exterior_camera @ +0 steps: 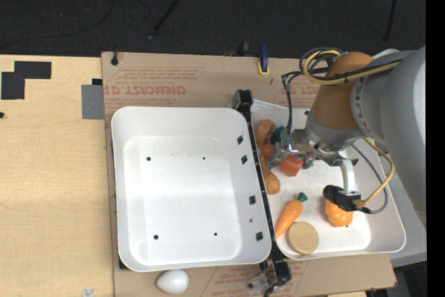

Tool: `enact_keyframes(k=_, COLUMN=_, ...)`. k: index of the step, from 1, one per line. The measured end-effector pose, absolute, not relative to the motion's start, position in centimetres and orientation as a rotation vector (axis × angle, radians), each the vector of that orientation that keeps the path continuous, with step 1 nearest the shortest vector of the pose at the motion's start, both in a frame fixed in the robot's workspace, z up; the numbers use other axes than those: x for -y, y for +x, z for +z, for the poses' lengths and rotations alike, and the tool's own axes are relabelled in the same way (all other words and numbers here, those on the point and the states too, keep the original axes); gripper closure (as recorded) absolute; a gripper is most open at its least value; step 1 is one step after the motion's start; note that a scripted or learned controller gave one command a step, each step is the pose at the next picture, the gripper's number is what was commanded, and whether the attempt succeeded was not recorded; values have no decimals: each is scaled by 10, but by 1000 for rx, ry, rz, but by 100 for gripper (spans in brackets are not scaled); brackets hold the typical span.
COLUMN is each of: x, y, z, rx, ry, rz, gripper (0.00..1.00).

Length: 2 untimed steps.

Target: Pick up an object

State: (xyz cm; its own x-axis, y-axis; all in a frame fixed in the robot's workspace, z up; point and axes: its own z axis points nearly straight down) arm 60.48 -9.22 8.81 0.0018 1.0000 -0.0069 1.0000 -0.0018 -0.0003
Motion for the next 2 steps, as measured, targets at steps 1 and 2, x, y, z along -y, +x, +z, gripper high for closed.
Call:
enact_keyframes(k=1, x=93, y=602, z=99, rx=-2215, ry=2233, rz=-9, gripper=100)
enact_keyframes(k=2, x=29, y=624, z=194, rx=-2226, ry=2212, rz=11, gripper=100)
